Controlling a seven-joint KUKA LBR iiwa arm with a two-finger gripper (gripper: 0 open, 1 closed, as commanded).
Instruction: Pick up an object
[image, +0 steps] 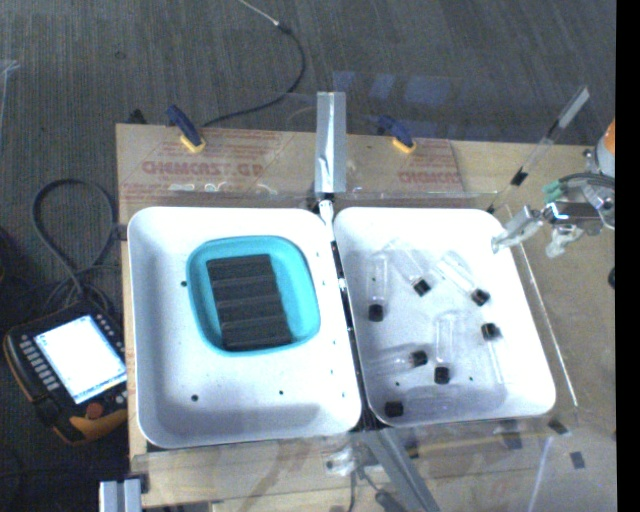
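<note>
Meanwhile, pincer (520, 228) over right bin (530, 395) rim (far corner), tubes (440, 340) apart

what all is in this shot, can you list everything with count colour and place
bins: two, white, side by side on the bench
tray: one, teal with a dark ribbed insert, in the left bin
tubes: several, clear with black caps, scattered in the right bin; exact count hard to tell
bench: one, brown with faded red lettering, under both bins
clamps: two, blue and yellow, on the bench's far edge
metal strip: one, silver, at the far edge between the bins
pendant: one, dark with a bright screen and orange trim, on the floor at left
cable: black, on the floor at left
end effector: one, pale metal, at the right edge, beyond the right bin's far right corner
</note>
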